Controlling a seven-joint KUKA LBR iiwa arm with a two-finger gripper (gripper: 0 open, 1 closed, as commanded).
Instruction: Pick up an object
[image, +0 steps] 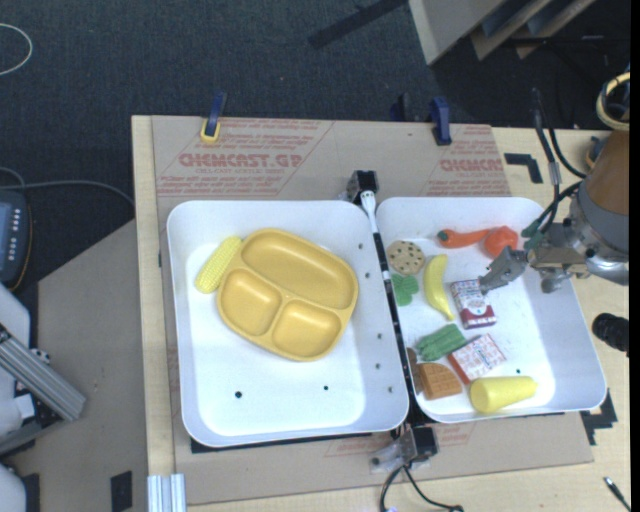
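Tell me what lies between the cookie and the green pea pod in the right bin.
In the camera view, a green leafy toy lies between the cookie and the green pea pod, with the banana just beside that line.

Tray in left bin (centred)

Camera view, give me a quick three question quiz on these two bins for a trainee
1. True or false: the yellow tray lies in the right bin.
2. What lies against the tray's left edge? A) corn B) banana C) cookie
3. Fill in: the gripper hangs over the ___ bin.

Key: 1 false, it lies in the left bin; 2 A; 3 right.
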